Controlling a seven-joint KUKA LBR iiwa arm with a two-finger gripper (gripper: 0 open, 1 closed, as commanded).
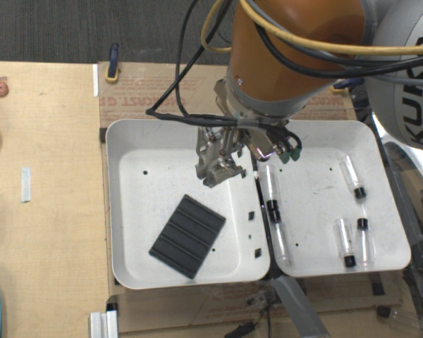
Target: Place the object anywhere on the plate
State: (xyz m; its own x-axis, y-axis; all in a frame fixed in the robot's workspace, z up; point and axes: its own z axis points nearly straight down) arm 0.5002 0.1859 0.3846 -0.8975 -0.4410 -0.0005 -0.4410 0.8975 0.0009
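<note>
A black ribbed rectangular plate [187, 235] lies flat and turned at an angle in the lower middle of the left bin [127, 189]. My gripper [215, 169] hangs over the upper right part of that bin, just above and to the right of the plate and apart from it. The large orange wrist above hides much of it. Several clear tubes with black caps lie in the right bin [317, 189]: one at the far right [352, 177], two side by side at the front [345, 241], and others along the divider [271, 196].
The two bins meet at a raised divider [262, 217]. Small black specks dot the left bin floor. Cables loop from the wrist over the back of the bins. A blue-handled tool [113, 53] lies on cardboard behind the left bin.
</note>
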